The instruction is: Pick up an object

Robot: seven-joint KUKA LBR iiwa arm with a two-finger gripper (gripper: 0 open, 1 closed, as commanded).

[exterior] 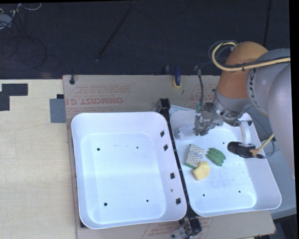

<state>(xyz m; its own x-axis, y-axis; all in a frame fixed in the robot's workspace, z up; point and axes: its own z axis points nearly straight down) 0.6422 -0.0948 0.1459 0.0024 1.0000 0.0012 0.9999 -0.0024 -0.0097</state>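
camera view | gripper (202,128) over right bin (262,198) far-left corner, grip state can't tell | patterned piece (194,155), yellow piece (201,170), green piece (216,156) clustered mid-bin, apart from gripper | near half of bin floor open

The brown board (120,95) under the bins carries red printed letters, upside down and mirrored from this view; they cannot be read with certainty. More red print shows at its lower edge, too small to read.

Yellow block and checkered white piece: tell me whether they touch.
Touching: the camera view shows the yellow block butting against the checkered white piece's lower edge, no gap.
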